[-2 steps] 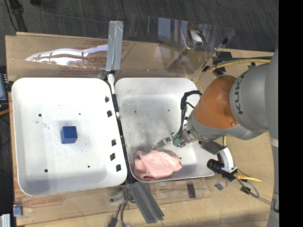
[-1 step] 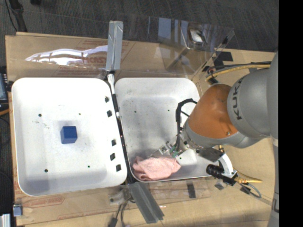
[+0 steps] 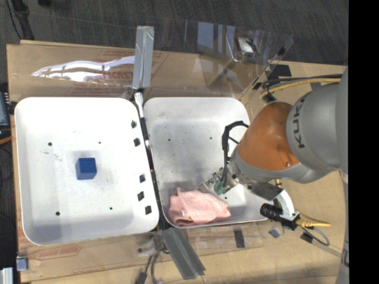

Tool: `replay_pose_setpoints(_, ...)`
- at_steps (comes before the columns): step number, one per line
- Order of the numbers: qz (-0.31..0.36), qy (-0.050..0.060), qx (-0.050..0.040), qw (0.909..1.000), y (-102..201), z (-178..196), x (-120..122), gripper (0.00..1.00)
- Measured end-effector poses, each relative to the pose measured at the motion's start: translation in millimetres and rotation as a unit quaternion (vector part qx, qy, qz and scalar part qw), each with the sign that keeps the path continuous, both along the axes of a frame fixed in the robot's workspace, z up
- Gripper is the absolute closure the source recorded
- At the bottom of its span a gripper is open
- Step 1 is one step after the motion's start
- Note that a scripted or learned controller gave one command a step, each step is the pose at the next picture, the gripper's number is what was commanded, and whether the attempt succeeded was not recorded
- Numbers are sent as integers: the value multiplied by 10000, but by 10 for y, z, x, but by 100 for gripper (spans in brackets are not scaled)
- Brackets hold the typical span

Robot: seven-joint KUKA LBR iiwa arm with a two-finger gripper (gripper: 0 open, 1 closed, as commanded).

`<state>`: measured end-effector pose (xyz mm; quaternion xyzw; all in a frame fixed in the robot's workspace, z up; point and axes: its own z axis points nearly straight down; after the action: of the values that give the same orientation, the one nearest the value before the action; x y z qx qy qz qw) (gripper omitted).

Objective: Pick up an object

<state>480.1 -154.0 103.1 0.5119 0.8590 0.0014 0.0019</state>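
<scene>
Two white bins stood side by side on the bench. The left bin (image 3: 35, 158) held a blue cube (image 3: 86, 168) near its centre. The right bin (image 3: 189, 117) held a pink cloth (image 3: 198, 207), crumpled against the near wall. The arm (image 3: 296, 141) reached in from the right over this bin, its orange band above the wrist. The gripper (image 3: 218, 185) sat low, just beside the cloth's upper right edge, possibly touching it. Whether it was released or clenched could not be told; the wrist hid most of it.
</scene>
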Motion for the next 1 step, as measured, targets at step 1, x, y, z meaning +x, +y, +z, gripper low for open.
replay_pose_setpoints(1,-2,-3,-3,10000,-3,1,2,0)
